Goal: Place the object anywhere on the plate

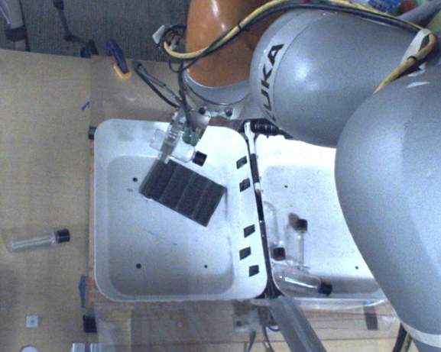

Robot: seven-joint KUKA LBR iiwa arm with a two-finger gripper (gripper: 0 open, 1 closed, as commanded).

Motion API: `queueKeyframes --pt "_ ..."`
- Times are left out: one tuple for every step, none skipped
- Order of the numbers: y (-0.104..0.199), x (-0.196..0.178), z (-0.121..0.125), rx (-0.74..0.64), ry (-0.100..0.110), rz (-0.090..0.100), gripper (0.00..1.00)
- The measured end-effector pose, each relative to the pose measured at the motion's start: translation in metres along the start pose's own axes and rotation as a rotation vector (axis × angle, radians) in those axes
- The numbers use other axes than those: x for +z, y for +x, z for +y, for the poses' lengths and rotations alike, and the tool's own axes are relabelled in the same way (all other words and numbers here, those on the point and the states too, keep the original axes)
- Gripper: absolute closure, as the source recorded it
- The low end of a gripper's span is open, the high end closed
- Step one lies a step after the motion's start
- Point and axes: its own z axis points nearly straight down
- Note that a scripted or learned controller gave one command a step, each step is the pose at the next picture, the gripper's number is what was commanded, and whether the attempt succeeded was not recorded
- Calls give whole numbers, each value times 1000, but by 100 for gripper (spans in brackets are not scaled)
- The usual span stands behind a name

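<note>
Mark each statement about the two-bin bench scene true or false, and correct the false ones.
1. The dark ribbed plate lies in the left bin. True.
2. The pincer hangs over the right bin. False: it is over the left bin, at the plate's far edge.
3. Clear vials lie in the right bin. True.
4. A vial lies on the bench outside the bins. True.
5. The plate is round and white. False: it is dark and rectangular.

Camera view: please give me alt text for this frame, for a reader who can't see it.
A grey KUKA arm reaches from the right, its tool over the upper edge of a dark ribbed plate in the left white bin. Clear vials lie in the right bin; another vial lies on the bench.
</note>
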Motion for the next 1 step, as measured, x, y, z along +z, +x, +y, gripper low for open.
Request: queueKeyframes --pt "28 -110 10 506 2 0 100"
